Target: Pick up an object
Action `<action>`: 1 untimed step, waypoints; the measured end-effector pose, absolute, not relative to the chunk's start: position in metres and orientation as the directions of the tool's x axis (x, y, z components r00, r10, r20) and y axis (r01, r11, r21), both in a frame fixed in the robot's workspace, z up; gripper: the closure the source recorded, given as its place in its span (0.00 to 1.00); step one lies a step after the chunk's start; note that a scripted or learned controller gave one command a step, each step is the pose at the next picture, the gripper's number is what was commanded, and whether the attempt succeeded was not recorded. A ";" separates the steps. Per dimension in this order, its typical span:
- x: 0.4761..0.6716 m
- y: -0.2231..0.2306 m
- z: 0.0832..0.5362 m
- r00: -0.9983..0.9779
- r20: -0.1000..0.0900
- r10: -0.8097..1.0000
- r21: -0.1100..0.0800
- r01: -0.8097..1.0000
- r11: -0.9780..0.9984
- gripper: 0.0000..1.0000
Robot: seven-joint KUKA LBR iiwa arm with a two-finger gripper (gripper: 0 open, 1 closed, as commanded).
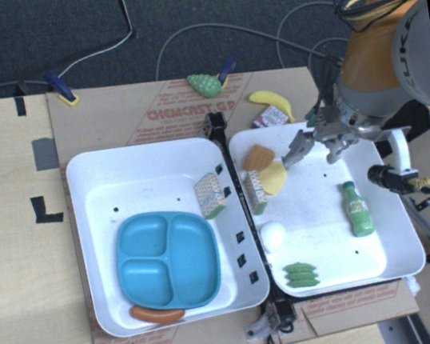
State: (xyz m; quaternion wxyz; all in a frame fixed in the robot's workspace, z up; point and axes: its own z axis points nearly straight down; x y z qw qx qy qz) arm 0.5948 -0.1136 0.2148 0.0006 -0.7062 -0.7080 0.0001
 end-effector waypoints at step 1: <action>0.643 -0.108 0.086 -0.002 -0.001 1.000 0.004 1.000 0.002 0.00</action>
